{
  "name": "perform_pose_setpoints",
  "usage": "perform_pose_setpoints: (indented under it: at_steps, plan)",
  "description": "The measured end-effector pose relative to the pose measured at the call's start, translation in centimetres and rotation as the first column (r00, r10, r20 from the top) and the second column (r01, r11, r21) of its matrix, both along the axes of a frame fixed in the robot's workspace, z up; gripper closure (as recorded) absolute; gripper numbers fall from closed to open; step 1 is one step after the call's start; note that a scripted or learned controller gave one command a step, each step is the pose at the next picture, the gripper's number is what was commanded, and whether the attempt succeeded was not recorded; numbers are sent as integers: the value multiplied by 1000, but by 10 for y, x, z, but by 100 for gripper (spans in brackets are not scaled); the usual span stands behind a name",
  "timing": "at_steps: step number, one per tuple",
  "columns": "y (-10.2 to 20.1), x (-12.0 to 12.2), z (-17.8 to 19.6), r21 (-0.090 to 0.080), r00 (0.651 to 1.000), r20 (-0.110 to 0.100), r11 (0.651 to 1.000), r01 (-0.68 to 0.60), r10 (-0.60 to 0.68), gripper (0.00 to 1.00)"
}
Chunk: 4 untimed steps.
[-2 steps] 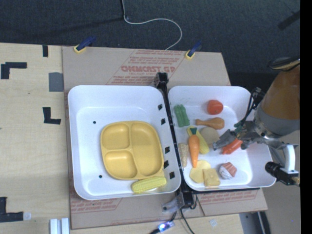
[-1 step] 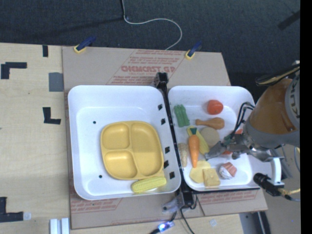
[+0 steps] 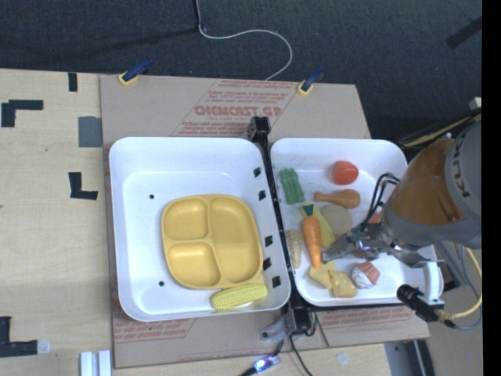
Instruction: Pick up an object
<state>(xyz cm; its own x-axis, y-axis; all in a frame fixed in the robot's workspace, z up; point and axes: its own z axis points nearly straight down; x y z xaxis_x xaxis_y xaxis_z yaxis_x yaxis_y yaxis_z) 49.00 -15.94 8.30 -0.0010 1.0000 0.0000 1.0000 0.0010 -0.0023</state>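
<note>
The right bin (image 3: pixel 383 153) holds several toy foods: a red tomato (image 3: pixel 345 172), a brown drumstick (image 3: pixel 338 199), a green piece (image 3: pixel 291 186), an orange carrot (image 3: pixel 312 241), a pale corn piece (image 3: pixel 295 249), a grey lump (image 3: pixel 338 222), yellow chunks (image 3: pixel 333 279) and a red-and-white piece (image 3: pixel 365 273). My gripper (image 3: pixel 338 249) reaches in from the right, low over the bin's front half. Its tip lies just right of the carrot and above the yellow chunks. I see nothing lifted off the bin floor.
The left bin (image 3: pixel 133 210) holds a yellow divided plate (image 3: pixel 211 239), with a yellow corn cob (image 3: pixel 239 294) at its front edge. A black divider (image 3: pixel 270 202) separates the bins. The arm's orange band (image 3: pixel 427 186) hangs over the right bin's right wall.
</note>
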Motion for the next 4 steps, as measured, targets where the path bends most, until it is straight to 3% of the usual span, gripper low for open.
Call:
perform_pose_setpoints:
  at_steps: [1, 3, 4]
  plan:
    - [0, 1, 12, -2, 1000, 3, 1000, 0, 0, 100]
    - [-4, 3, 116, -2, 1000, 6, 1000, -1, 1, 100]
    - [-3, 4, 142, 0, 1000, 3, 1000, -1, 1, 100]
